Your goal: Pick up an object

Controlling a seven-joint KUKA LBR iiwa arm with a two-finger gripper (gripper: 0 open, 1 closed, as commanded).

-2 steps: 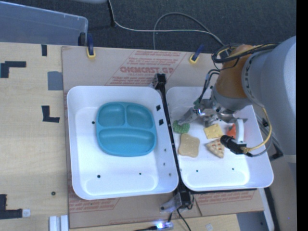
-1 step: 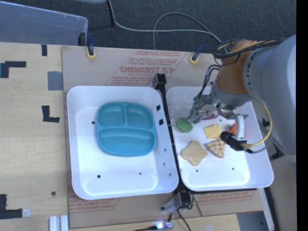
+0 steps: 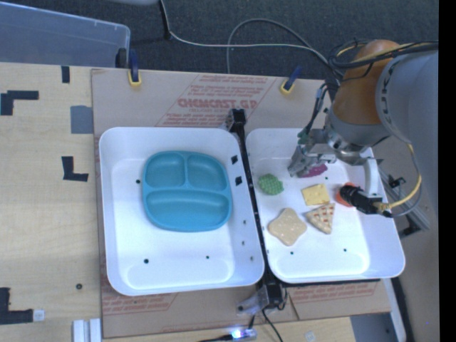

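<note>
The tool [image 3: 308, 164] is down low in the right bin [image 3: 356, 262], right over a small purple thing [image 3: 318, 168], and I cannot tell if it is pinching it, so next it should lift slowly to see if the thing comes up.

The two bins [image 3: 114, 191] are showing plain white against a tan board [image 3: 206, 102] printed with red lettering. A light blue divided plate [image 3: 187, 192] is lying in the left bin. In the right bin are sitting a green ruffled piece [image 3: 271, 184], a yellow square [image 3: 315, 194], a beige toast slice [image 3: 286, 226] and a yellow pizza wedge [image 3: 321, 218] dotted red. The arm [image 3: 399, 98] is showing grey with an orange band [image 3: 360, 84].
</note>
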